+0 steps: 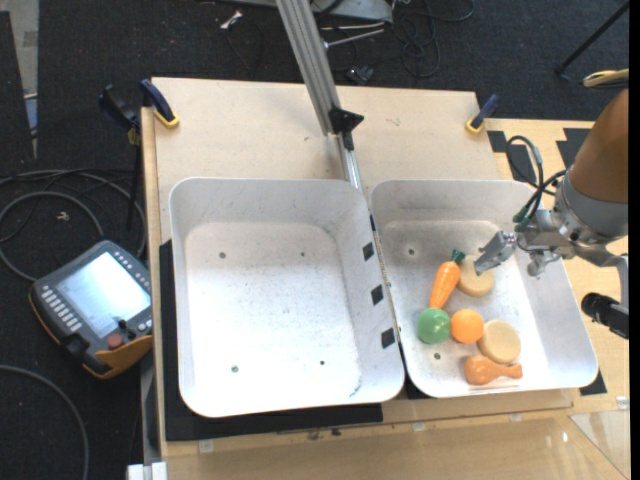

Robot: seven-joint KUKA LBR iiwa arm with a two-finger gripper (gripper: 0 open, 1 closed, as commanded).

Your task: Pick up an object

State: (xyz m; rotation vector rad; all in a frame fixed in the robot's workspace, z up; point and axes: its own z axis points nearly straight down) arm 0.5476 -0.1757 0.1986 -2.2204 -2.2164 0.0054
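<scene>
We see gripper (497, 252) over right bin (560, 313), touching tan disc (476, 281) beside carrot (444, 282) (1 of 6 toys); finger state: cannot tell. We advise centring before lifting.

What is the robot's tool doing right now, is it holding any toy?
Tool: above the beige disc in the right bin; open or shut cannot be told, nothing seen held.

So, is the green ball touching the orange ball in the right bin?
Touching. In the camera view the green ball and the orange ball lie side by side, their edges meeting with no white floor of the right bin between them.
</scene>
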